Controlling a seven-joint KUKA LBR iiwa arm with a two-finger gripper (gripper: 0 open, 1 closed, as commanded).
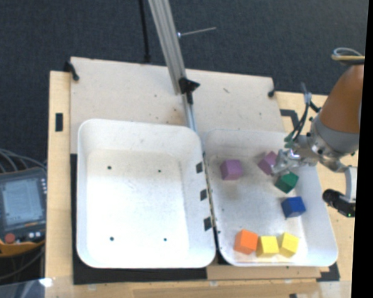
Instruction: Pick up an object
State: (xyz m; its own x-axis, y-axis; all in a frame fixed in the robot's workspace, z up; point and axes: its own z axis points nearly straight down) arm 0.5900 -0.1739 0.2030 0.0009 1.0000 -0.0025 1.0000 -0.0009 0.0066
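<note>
the gripper (286, 165) hangs low in the right bin (312, 254), between a purple cube (267, 161) and a green cube (288, 181); i cannot tell its state. this looks like the approach step; next it needs to settle on one cube and grasp it

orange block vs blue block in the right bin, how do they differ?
Colour: the orange block is orange, the blue block is blue. Neighbours: the orange block sits against a yellow block in a row along the bin's near edge; the blue block stands apart, higher up, below the green block. Shared: both look like small cubes of similar size in the right bin.
</note>
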